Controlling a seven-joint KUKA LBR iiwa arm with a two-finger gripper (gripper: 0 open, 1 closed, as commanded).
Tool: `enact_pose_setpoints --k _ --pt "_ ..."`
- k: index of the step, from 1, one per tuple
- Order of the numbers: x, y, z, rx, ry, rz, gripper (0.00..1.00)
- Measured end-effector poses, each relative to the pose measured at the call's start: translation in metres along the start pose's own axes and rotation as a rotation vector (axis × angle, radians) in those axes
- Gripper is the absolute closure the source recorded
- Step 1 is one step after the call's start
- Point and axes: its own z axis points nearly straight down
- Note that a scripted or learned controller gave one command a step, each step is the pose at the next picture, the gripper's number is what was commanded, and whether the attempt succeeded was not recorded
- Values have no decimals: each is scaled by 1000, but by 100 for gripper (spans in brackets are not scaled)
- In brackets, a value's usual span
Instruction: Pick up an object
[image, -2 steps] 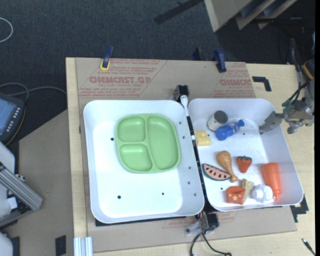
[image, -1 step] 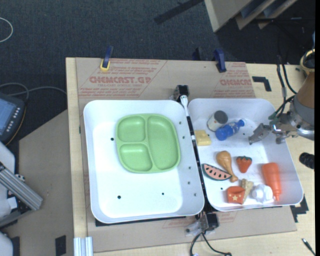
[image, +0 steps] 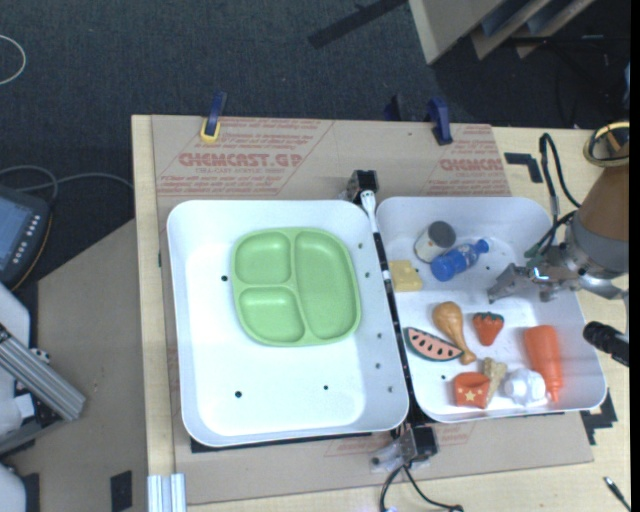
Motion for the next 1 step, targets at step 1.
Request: enact_pose_setpoints --k 1 --pt "4 2 20 -3 4 -4 0"
